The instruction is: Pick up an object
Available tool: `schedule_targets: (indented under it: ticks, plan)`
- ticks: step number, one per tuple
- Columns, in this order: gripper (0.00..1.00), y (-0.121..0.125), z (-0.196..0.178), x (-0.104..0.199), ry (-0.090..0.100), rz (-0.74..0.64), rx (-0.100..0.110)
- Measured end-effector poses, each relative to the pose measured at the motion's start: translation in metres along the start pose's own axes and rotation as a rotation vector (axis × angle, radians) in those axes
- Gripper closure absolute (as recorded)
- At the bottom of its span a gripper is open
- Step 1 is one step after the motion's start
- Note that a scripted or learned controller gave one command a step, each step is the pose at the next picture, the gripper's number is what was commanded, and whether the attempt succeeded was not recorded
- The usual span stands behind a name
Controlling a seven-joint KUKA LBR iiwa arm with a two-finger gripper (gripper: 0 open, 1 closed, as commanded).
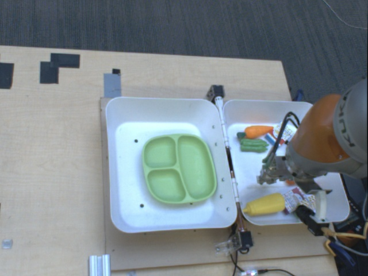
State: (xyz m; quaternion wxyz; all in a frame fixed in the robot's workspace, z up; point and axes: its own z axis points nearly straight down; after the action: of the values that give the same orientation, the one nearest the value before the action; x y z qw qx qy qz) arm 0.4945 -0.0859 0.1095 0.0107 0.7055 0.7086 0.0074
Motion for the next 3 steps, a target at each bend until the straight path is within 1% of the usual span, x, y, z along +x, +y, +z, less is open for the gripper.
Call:
schedule_targets:
  ticks: [1,2,3]
  plan:
    - [0.0,0.0,0.0,0.0,0.0,0.0,0.0]
    - [0.0,-0.006,0.023,-0.001,0.004,0.003,0.018]
    - [1.0,-0.004,0.011,-0.001,0.003,0.002,0.012]
